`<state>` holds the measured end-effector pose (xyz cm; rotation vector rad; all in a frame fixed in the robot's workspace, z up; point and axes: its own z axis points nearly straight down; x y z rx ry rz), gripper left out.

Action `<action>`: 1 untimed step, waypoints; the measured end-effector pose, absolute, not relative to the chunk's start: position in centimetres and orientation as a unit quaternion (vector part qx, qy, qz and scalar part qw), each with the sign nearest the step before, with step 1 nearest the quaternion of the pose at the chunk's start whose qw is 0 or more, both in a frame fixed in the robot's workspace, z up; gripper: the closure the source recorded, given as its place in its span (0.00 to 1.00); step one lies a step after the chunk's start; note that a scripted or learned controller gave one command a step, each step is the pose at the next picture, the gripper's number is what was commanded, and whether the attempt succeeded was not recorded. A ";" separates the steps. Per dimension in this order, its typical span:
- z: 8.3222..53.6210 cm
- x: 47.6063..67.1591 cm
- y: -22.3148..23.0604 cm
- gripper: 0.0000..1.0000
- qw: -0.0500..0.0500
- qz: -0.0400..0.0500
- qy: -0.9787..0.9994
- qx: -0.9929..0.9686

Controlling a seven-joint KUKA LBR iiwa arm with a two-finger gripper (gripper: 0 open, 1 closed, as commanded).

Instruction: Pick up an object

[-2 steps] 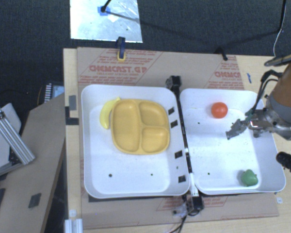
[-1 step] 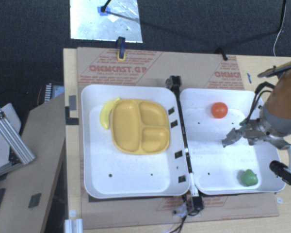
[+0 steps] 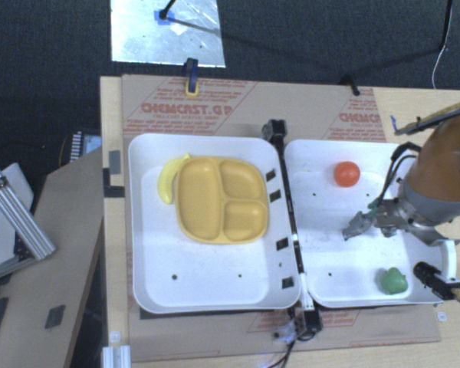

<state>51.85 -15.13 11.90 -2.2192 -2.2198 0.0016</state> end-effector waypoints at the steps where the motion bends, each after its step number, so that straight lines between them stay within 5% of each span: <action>1: 13.2 52.0 -15.2 1.00 -0.001 0.000 -0.707 -0.707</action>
